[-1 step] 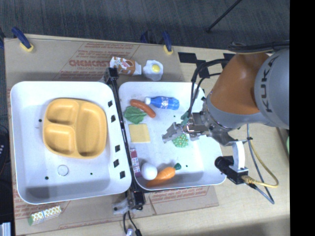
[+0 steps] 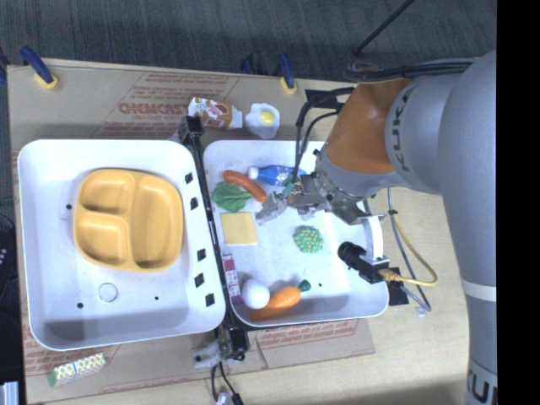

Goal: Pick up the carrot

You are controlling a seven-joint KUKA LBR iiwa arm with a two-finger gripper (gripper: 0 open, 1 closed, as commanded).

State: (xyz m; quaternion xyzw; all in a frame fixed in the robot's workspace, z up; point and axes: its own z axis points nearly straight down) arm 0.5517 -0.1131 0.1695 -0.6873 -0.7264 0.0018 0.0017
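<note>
- The orange plastic carrot with the green top (image 2: 281,299) lies well below the metal two-finger gripper (image 2: 283,201), by the right white bin's (image 2: 364,304) near wall.
- It lies sideways, touching a white egg (image 2: 255,294).
- I cannot tell how the gripper is set.

Orange carrot (image 2: 278,299), yellow tray (image 2: 129,218), white bins (image 2: 34,251), green peas (image 2: 308,240).

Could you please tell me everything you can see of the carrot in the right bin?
The carrot is a small orange piece with a smooth, plastic-looking skin and a green stub at its right end. It lies flat, slightly tilted, along the near wall of the right bin, with its blunt left end against a white egg. The gripper is farther back in the bin, well apart from it.
</note>
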